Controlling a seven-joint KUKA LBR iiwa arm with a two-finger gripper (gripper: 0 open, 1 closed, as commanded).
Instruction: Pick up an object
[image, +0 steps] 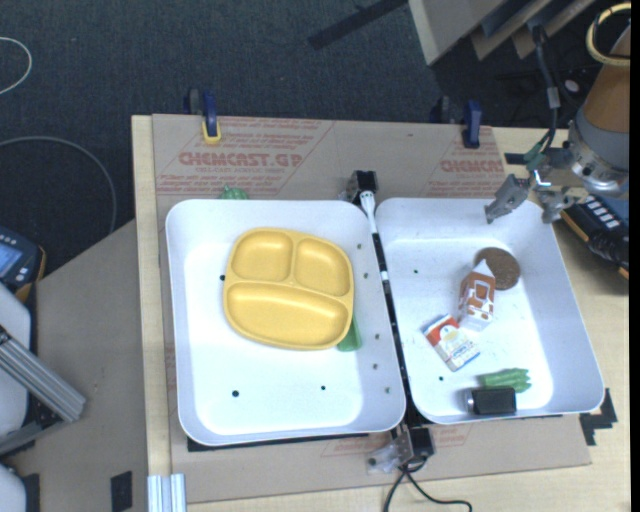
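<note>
The claw (528, 193) hangs over the far right corner of the right bin (420, 232), its two fingers spread apart with nothing between them. One finger (503, 201) reaches toward the bin's back rim; the other sits closer to the wrist.

Below it, inside the right bin, lie the loose objects. Nearest the claw is a brown round disc (499, 267), and touching its lower left edge is a small orange-and-white carton (478, 298). Just beside that, lower and to the left, lies a white packet with red and yellow print (452, 341). Near the front rim rests a green leafy piece (504, 379), with a black block (493, 402) just below it, almost touching.

The left bin (200, 360) holds a yellow divided plate (288, 287) with three compartments, lying flat in the far half. A green item (349, 336) peeks out from under the plate's right edge. Both bins rest on a brown board (250, 150) clamped at the back by blue clamps (209, 112).
</note>
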